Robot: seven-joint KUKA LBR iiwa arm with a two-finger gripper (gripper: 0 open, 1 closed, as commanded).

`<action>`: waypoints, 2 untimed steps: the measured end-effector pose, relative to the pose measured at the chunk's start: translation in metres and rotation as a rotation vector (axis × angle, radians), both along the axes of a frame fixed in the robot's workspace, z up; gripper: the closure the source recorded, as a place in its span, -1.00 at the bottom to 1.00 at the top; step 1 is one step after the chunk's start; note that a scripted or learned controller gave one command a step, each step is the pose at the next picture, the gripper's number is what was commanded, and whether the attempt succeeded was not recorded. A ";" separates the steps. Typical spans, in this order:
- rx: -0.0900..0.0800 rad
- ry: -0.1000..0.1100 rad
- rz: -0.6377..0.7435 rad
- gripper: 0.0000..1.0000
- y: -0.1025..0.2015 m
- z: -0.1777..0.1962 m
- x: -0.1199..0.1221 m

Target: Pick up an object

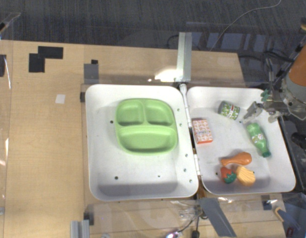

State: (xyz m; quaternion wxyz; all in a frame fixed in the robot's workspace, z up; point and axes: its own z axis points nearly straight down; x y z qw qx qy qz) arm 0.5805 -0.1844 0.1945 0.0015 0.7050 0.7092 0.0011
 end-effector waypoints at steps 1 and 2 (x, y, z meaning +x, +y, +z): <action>-0.003 -0.004 0.260 -1.00 -0.019 -0.097 0.016; -0.004 -0.010 0.262 1.00 -0.019 -0.085 0.018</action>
